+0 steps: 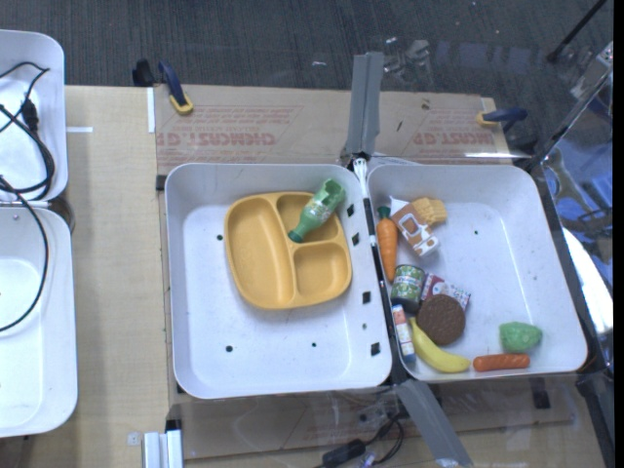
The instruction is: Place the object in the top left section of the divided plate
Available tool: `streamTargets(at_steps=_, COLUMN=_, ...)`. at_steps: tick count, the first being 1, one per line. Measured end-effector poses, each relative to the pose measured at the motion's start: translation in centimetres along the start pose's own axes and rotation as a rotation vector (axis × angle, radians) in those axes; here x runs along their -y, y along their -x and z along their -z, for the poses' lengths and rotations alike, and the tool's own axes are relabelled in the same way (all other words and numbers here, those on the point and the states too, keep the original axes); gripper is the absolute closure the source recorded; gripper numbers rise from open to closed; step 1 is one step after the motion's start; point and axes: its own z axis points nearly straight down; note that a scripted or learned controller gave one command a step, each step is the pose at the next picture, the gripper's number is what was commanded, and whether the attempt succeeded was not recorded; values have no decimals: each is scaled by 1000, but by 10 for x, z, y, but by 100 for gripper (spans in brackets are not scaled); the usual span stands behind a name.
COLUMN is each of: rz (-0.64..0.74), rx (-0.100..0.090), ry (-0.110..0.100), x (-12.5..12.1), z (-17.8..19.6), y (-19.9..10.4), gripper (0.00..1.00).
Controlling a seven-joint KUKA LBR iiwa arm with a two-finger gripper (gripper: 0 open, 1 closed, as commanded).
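Note:
A yellow divided plate (263, 261) lies in the left white bin (195, 291). It has one long section on the left and two smaller ones on the right. A green bottle (319, 209) lies tilted across the plate's upper right section, its top end resting over the plate's rim.
The right bin (507, 252) holds several toy foods along its left and front sides: a carrot (388, 247), a small carton (416, 232), a green can (407, 285), a brown cookie (442, 319), a banana (434, 351), a green lump (520, 336) and a second carrot (501, 362).

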Motion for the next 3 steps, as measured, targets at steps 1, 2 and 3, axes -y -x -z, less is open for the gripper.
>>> streamTargets(at_steps=1, rz=354, rx=1, ry=2, x=16, z=1, y=17, gripper=100)
streamTargets(at_steps=2, rz=466, rx=-1, ry=2, x=19, z=0, y=13, gripper=100)
streamTargets(at_steps=3, rz=610, rx=-1, ry=2, x=19, z=0, y=12, gripper=100)
